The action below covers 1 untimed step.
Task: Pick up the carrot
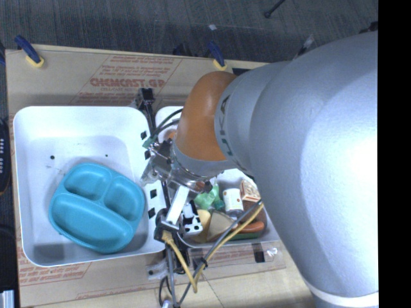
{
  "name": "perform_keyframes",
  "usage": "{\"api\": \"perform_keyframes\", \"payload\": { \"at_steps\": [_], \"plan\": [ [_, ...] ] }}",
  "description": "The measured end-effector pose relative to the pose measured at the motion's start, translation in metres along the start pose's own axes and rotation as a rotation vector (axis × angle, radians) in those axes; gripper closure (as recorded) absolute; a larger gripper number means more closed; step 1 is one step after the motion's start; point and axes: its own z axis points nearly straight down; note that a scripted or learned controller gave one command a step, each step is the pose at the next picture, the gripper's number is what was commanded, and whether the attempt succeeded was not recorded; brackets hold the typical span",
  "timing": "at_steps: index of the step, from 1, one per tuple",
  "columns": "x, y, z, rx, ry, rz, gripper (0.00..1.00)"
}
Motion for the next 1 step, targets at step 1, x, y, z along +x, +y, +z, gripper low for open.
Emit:
{"api": "perform_keyframes", "payload": {
  "at_steps": [1],
  "plan": [
    [0.0270,0.0466,-0.0253,-0.004,0.003,-0.207,0.00]
  ]
}}
